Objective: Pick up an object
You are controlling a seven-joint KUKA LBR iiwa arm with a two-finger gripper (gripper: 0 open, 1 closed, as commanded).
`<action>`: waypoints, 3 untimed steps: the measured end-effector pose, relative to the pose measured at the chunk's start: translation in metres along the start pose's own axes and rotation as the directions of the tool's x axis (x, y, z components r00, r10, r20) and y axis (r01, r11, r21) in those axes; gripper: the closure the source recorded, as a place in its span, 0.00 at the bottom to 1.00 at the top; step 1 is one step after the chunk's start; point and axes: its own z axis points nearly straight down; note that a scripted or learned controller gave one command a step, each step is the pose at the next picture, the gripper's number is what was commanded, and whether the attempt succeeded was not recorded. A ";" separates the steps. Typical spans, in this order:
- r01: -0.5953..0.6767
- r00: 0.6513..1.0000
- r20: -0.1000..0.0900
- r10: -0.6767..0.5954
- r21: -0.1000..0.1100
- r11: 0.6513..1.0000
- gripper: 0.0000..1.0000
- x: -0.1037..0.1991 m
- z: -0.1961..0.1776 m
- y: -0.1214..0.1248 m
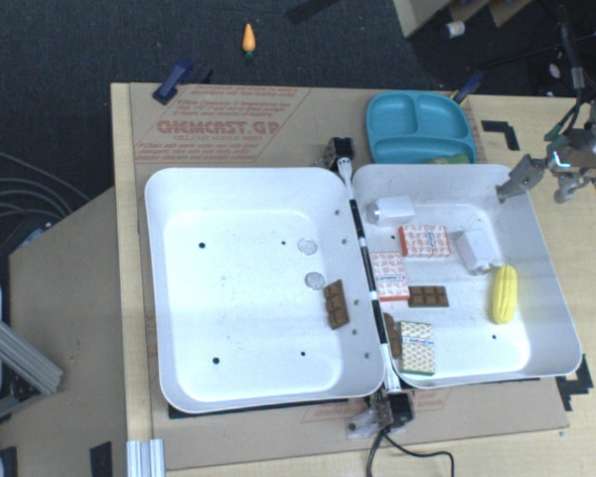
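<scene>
Corn cob waiting in the right bin, pincer off at the rim.

The yellow corn cob [504,294] lies in the right bin [551,351] near its right wall, long axis running roughly up-down in the view. The pincer [536,175] hangs above that bin's upper right corner (whether it is apart or together I cannot tell), so the cob lies below and slightly left of it; a chocolate bar [427,297] sits just left of the cob.

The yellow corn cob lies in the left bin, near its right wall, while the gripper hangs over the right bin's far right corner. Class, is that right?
Not quite. The camera view shows the yellow corn cob in the right bin, near its right wall. The rest stands: the gripper hangs over that bin's far right corner.
</scene>
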 end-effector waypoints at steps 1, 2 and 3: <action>0.001 1.000 -0.002 -0.001 0.003 1.000 0.00 0.022 0.168 0.043; 0.001 1.000 0.000 -0.001 -0.002 1.000 0.00 0.079 0.165 0.067; -0.001 1.000 0.006 0.001 -0.001 1.000 0.00 0.113 0.159 0.056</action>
